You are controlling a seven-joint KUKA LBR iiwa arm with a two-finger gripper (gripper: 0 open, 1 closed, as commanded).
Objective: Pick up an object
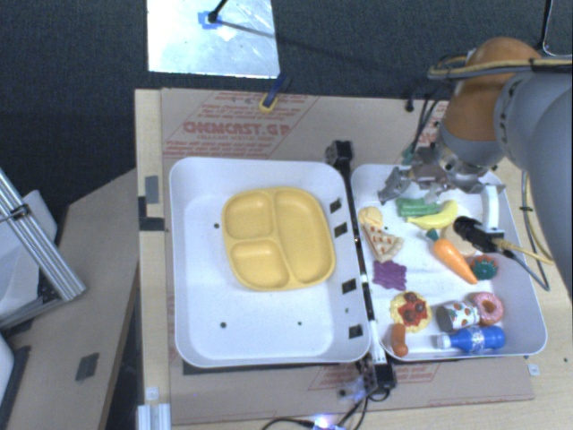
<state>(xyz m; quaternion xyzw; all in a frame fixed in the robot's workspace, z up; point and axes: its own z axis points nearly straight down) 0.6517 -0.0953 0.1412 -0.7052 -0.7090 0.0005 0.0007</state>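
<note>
My gripper (pixel 417 190) hangs low over the far end of the right bin (pixel 528 330), just above a green toy (pixel 414 209) and a yellow banana (pixel 440 215). I see nothing held in it. Below them in the same bin lie a waffle slice (pixel 383 241), a purple piece (pixel 389 276), an orange carrot (pixel 453 259), a small round pizza (pixel 410 309), a pink donut (pixel 489 307), a small can (pixel 458 315) and a blue bottle (pixel 474 339).
The left bin (pixel 192 321) holds a yellow three-compartment plate (pixel 276 238). A black divider with clips (pixel 352 240) runs between the two bins. The grey arm with its orange band (pixel 492 61) comes in from the upper right, and a cable (pixel 528 253) trails along the right bin's edge.
</note>
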